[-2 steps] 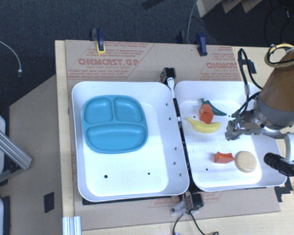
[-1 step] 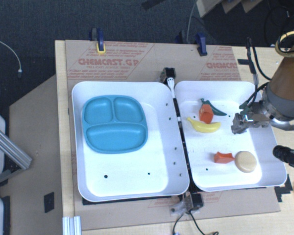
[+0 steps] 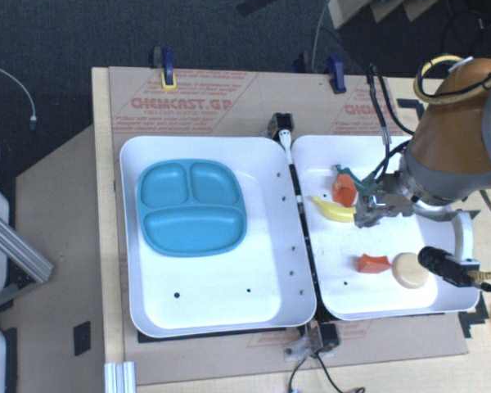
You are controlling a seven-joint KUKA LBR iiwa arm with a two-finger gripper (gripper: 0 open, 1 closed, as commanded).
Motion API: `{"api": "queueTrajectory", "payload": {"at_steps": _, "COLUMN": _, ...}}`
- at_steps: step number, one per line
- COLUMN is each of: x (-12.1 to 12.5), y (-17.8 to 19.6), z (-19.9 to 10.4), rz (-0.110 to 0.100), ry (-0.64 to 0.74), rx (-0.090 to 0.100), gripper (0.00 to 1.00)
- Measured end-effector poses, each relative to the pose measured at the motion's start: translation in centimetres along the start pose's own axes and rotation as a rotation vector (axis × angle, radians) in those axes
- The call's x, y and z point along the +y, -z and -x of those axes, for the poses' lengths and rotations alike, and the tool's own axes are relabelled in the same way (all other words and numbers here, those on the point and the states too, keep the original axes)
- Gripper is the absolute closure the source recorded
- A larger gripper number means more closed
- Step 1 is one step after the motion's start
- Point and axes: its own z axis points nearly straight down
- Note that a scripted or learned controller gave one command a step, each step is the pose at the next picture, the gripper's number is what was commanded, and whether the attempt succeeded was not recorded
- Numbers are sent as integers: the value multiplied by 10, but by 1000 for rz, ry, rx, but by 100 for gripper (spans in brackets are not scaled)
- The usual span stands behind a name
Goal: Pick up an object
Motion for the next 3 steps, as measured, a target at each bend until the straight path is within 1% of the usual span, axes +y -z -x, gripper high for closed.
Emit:
{"api": "queueTrajectory", "payload": {"at_steps": 1, "x": -1, "y": 6, "z": -48, "rz": 2, "ry": 0, "rx": -1, "gripper": 100}}
{"api": "queueTrajectory", "payload": {"at_steps": 2, "x": 4, "y": -3, "z": -103, "rz": 1, "ry": 1, "rx": 0, "gripper": 100}}
{"api": "queueTrajectory", "payload": {"at_steps": 3, "x": 19, "y": 14, "z": -154, "rz": 4, "ry": 1, "rx": -1, "gripper": 100}}
